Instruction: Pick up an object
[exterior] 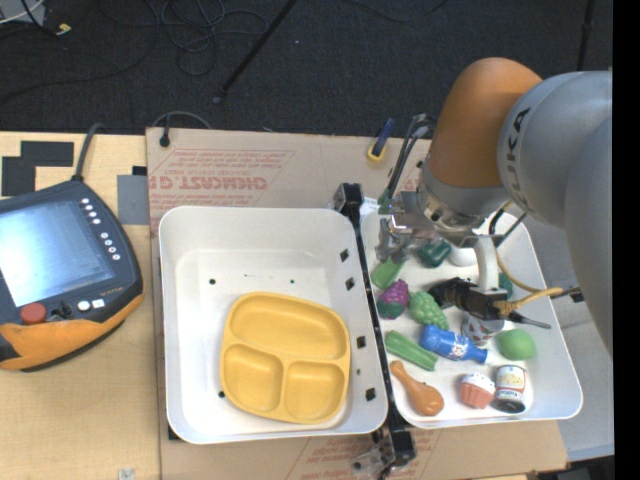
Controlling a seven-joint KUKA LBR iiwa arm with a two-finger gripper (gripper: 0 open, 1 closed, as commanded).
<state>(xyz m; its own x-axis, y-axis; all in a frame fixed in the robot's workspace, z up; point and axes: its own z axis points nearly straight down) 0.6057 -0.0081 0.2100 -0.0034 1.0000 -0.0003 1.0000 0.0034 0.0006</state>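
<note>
My gripper (393,236) hangs low over the far left corner of the right bin (560,393), under the grey arm with its orange band. Just below it lies a light green toy (386,271), tilted against the bin's left wall. A dark teal piece (435,254) sits right beside the gripper. Toward the near side lie purple grapes (395,296), a bumpy green vegetable (428,310), a green cucumber (410,349), a blue can (452,344), a lime (517,344), a drumstick (418,388), a cupcake (477,389) and a small tin (510,386).
The left bin (200,238) holds a yellow divided plate (287,356). A divider wall (363,298) separates the two bins. A teach pendant (60,263) lies on the bench at the far left. A blue-handled clamp (381,145) sits behind the right bin.
</note>
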